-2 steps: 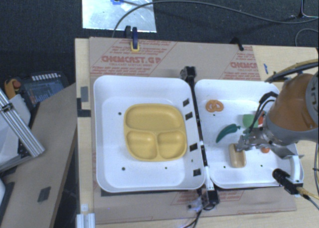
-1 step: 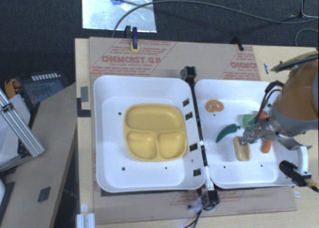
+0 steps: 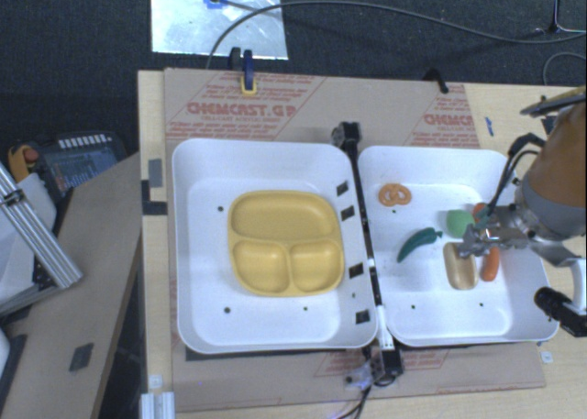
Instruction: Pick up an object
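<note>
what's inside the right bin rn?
Right bin holds a pretzel, a dark green pepper, a tan bun, an orange carrot and a light green piece. The gripper covers part of that cluster.

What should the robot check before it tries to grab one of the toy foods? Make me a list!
1. Toys within reach in the right bin: ok. A pretzel, a dark green pepper, a light green piece, a bread roll and an orange carrot lie there.
2. Gripper over a toy: ok, it sits above the bread roll and carrot.
3. One toy alone under it: not ok, the roll, carrot and light green piece crowd together.
4. Fingers open: cannot tell.
5. Something already gripped: cannot tell.
6. Yellow tray out of the way: ok, it sits in the left bin.
</note>
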